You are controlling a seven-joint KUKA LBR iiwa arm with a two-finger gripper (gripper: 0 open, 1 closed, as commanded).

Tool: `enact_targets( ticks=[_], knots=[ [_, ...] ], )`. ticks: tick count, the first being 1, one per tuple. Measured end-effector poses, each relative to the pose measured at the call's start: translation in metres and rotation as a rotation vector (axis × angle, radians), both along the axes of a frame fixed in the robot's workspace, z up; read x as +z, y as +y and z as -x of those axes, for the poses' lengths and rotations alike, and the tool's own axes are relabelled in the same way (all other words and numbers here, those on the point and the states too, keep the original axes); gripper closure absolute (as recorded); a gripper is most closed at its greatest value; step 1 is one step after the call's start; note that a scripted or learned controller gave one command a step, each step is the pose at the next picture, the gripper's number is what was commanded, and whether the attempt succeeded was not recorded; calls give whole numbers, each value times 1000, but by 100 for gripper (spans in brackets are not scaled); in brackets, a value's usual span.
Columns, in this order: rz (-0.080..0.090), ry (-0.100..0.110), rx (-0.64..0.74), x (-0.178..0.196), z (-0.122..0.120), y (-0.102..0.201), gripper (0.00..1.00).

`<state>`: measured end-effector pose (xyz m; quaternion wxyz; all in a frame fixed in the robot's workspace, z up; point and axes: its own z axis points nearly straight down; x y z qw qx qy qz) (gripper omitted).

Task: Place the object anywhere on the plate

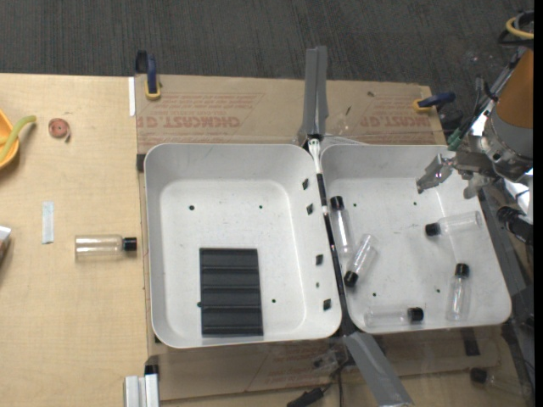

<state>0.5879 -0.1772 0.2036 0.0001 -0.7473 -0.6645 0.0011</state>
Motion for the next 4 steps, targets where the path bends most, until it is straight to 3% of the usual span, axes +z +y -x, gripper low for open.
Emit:
enact_targets(
  ticks=[1,2,4],
  knots=[
    [1,0,49,-1,-58,-29,0],
    [1,-2,101,70,-72,-40,0],
    [1,0,-300,228,-25,-35,0]
  ],
)
